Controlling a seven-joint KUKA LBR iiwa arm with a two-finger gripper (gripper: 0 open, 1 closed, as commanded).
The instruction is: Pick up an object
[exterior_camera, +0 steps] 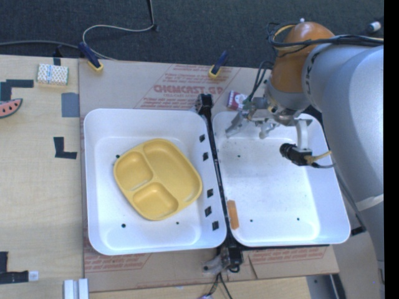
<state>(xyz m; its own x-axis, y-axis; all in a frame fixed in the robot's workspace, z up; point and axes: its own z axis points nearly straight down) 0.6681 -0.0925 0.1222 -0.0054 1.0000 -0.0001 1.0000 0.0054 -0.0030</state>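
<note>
A yellow divided plate (pixel 157 178) lies in the left bin (pixel 100 229). A small orange stick-shaped object (pixel 232 214) rests against the left wall of the right bin (pixel 324 229). My gripper (pixel 250 128) hangs over the far left corner of the right bin, well away from the orange object. Its two grey fingers (pixel 235 125) are spread apart and open, with only white bin floor between them.
A small pink and white packet (pixel 235 99) lies on the cardboard just behind the right bin. Blue and yellow clamps (pixel 218 66) sit at the cardboard's far edge. The arm's grey body (pixel 355 104) covers the right side of the right bin.
</note>
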